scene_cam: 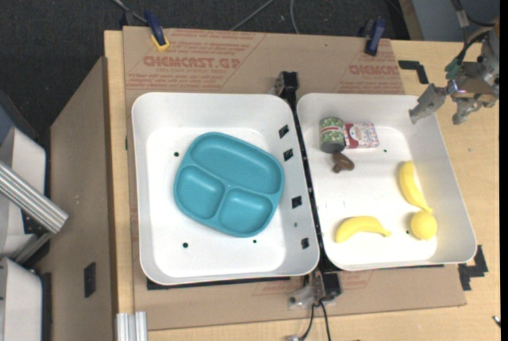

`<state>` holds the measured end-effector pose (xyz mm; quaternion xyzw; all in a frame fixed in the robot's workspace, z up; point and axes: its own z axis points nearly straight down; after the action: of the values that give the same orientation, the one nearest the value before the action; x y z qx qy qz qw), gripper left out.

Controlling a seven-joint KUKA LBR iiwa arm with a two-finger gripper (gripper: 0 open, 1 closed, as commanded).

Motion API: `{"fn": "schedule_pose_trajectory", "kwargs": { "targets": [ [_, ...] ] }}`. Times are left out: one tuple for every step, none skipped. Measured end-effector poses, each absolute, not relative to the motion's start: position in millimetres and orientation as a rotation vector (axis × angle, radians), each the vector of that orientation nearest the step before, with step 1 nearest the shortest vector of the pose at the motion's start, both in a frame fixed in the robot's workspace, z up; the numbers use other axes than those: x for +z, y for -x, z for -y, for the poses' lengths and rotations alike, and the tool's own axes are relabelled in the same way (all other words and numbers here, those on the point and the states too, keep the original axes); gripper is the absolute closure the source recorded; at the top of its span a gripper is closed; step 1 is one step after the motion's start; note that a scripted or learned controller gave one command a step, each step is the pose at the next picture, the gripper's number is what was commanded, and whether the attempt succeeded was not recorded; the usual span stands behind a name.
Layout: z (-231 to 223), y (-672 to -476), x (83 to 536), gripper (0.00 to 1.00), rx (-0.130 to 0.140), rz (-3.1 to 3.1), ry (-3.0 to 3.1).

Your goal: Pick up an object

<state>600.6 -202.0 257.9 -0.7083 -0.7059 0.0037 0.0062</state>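
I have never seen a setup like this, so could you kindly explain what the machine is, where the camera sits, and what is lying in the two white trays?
One camera looks down at a slant on a bench. The gripper of a robot arm reaches in from the right, above the far right corner of the right bin, holding nothing. That bin contains two bananas, a lemon, a small can and a small brown item. The left bin holds a teal divided plate.

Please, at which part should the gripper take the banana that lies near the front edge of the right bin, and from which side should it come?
Grip the banana at its thick middle, coming from straight above, fingers across its narrow width. It lies flat and curved, with free floor around it, away from the lemon.
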Motion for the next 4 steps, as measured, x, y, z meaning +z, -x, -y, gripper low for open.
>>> {"fn": "schedule_pose_trajectory", "kwargs": {
  "targets": [
    [201.0,-603.0,266.1,0.00,0.000,2.222,2.220],
    [197.6,-609.5,221.9,0.00,0.003,2.220,2.216],
    [189.0,-602.7,171.4,0.00,0.003,2.218,2.217],
    [188.5,-604.4,129.0,0.00,0.004,2.218,2.217]
  ]
}}
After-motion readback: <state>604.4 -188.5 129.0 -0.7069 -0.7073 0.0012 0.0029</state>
